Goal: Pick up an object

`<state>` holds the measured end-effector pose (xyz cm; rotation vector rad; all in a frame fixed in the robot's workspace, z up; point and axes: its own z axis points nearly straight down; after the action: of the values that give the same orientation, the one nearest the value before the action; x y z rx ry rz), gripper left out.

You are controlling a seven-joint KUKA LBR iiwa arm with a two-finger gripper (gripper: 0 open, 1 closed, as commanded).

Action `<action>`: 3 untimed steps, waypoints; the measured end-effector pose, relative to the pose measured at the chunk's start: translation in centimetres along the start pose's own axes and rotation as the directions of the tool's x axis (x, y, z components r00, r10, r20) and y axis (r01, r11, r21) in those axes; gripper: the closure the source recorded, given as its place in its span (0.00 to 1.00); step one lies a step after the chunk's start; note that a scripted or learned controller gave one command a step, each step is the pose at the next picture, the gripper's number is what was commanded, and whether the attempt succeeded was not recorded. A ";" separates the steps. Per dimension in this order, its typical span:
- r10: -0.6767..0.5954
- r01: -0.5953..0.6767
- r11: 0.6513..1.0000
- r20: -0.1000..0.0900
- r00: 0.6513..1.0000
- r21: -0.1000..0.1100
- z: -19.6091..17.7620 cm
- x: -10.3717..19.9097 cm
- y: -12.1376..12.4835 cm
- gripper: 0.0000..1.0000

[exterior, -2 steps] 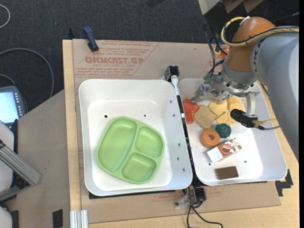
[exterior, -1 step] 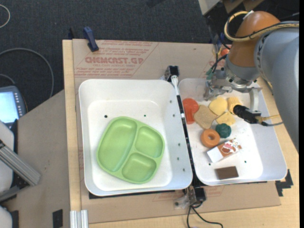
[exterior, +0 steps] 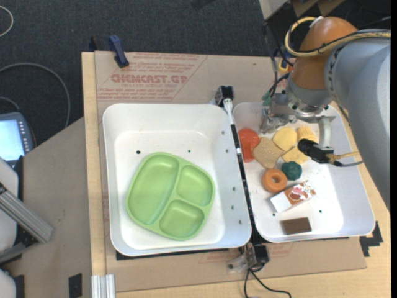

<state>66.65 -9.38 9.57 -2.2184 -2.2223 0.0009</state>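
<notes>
My gripper point(exterior: 273, 118) hangs over the far end of the right bin point(exterior: 353, 210), under the orange-banded wrist. Just below it lie a red-orange piece point(exterior: 248, 143), a tan bread slice point(exterior: 267, 153) and two yellow pieces point(exterior: 285, 136) point(exterior: 307, 133). Nearer the front are a teal ball point(exterior: 291, 170), an orange donut point(exterior: 275, 180), a white packet with red print point(exterior: 294, 196) and a brown block point(exterior: 296, 225). Nothing can be seen held in the gripper.
The left bin point(exterior: 118, 129) holds a green divided plate point(exterior: 170, 195). A black clamp point(exterior: 224, 95) sits at the far end of the ridge between the bins. The big grey arm covers the right bin's far right corner.
</notes>
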 end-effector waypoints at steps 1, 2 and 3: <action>0.003 -0.003 1.000 0.000 1.000 -0.001 -3.6 -0.2 -2.0 1.00; 0.004 -0.004 1.000 0.000 1.000 0.002 -5.1 -0.2 -6.2 1.00; 0.003 -0.003 1.000 0.001 1.000 -0.003 -6.1 -0.1 -6.0 1.00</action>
<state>60.66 -9.54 15.65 -2.2230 -2.2209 -0.0012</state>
